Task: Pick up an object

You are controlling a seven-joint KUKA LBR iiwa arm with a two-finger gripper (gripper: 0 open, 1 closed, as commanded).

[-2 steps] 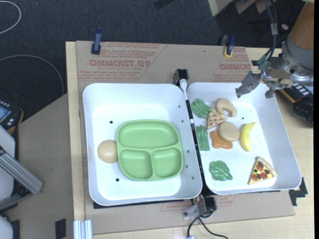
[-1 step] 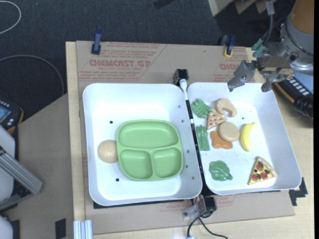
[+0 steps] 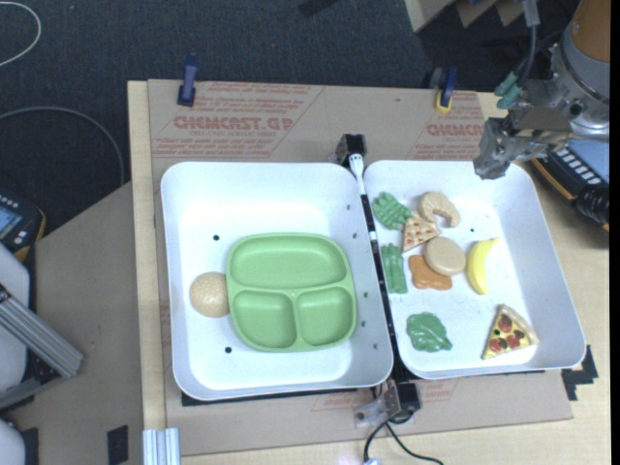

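Gripper (image 3: pixel 492 160) hangs over the far right corner of the right bin (image 3: pixel 557 260), at the end of the grey arm (image 3: pixel 567 105) that comes in from the right. Whether it is wide or narrow cannot be told from this slant, and nothing can be seen held in it.

No object has been chosen yet, by the look of it. The candidates lie clustered in the right bin: a curled tan croissant-like piece (image 3: pixel 438 208) nearest the gripper, a small pizza slice (image 3: pixel 418 232) touching it, a round tan cookie (image 3: pixel 445 255) resting on an orange piece (image 3: pixel 429 275), a banana (image 3: pixel 480 264) just beside those, two green vegetable pieces (image 3: pixel 390 210) along the left wall, a leafy green piece (image 3: pixel 427 331) and a second pizza slice (image 3: pixel 507 333) toward the near edge. In the left bin (image 3: pixel 184 260) sits a green divided plate (image 3: pixel 290 290) with a tan ball (image 3: pixel 208 294) touching its left side.

The main risk is the crowding. A descent into the centre cluster could land on two toys at once, or on the cookie stacked over the orange piece, and push them apart rather than grip one. The flat pizza slices offer little height to close on. A straight drop from the present spot would likely meet bare bin floor or the rim.
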